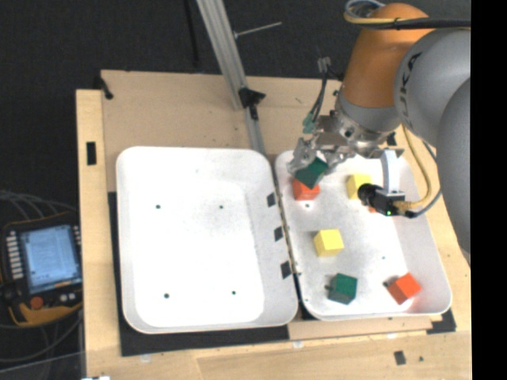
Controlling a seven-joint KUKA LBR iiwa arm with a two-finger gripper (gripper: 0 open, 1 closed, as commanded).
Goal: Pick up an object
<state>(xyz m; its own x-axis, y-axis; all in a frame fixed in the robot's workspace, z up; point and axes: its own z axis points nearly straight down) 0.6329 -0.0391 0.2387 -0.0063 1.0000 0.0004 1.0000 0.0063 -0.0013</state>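
Hovering at the right bin's [424, 236] far-left corner, the gripper [314, 167] has a green block [313, 172] pinched between its fingers, just above an orange block [304, 188]; other blocks lie scattered well apart, so nothing crowds this grasp.

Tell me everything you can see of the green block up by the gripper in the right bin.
The small dark green block looks like a solid, matte cube, tilted rather than flat. It sits at the far left corner of the right white bin, directly under the two-finger gripper, whose metal parts overlap its top edge. Whether the fingers actually clamp it cannot be told. Its lower edge overlaps an orange block just in front; they appear to touch. A second green block lies apart, near the bin's front.
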